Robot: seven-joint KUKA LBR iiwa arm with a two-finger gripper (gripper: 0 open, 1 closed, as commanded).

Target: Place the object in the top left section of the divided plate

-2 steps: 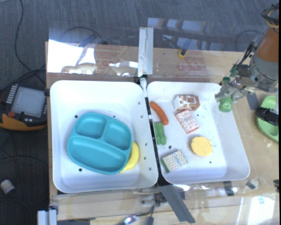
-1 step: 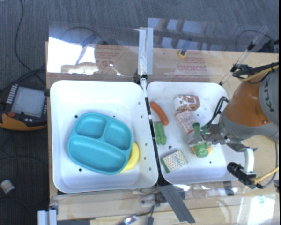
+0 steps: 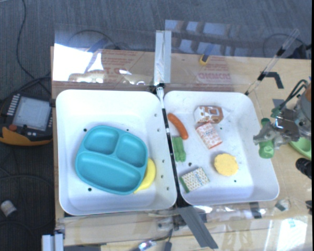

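Item: object for transfer, not specified by the task; candidates lie loose in the right bin (image 3: 251,188): an orange sausage-shaped piece (image 3: 178,125), a green piece (image 3: 178,150), a brown-and-white packet (image 3: 208,114), a red-and-white packet (image 3: 210,135), a round yellow disc (image 3: 226,164), a green-patterned block (image 3: 194,179). Destination: teal divided plate (image 3: 112,158) in the left bin (image 3: 68,140), its top left section unoccupied; a yellow piece (image 3: 148,174) sits beside its lower right rim. End effector (image 3: 275,132): at the right bin's right edge, outside the cluster, seemingly with nothing in it; how far it is open cannot be told. Relation: every candidate lies to its left, the disc nearest, well apart. Step, as judged: pre-grasp; nothing picked. Next move calls for reaching leftward into the bin, descending over one object and gripping it.
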